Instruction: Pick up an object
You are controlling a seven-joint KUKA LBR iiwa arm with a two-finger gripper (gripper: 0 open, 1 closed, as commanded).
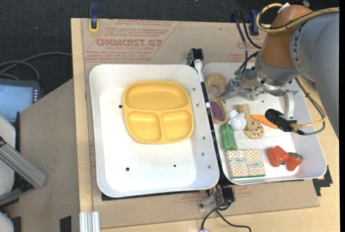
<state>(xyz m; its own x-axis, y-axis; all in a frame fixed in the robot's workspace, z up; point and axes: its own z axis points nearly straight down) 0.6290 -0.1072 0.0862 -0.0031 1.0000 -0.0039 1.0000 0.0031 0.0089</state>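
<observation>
- The arm [302, 36] is seen reaching in over the right bin [315, 156], with its orange band above the wrist.
- The gripper [249, 87] is placed low over the far part of the right bin; whether it is open or closed cannot be told, and nothing is seen to be held in it.
- A yellow tray [158, 111] with three compartments is laid in the left bin [108, 134].
- Within the right bin, a croissant [216, 81] is found at the far left corner, just beside the gripper.
- A purple piece [218, 110], a white piece [236, 119] and a green piece [229, 137] are ranged along the right bin's left wall.
- A cookie [253, 128] and a carrot [264, 120] lie near the right bin's middle; crackers [245, 163] and a red pepper [280, 156] lie at its near end.
- On the brown board [129, 39] beyond the bins, red writing is printed, read as "CHEMCAST G.P."; the smaller lines cannot be read.
</observation>
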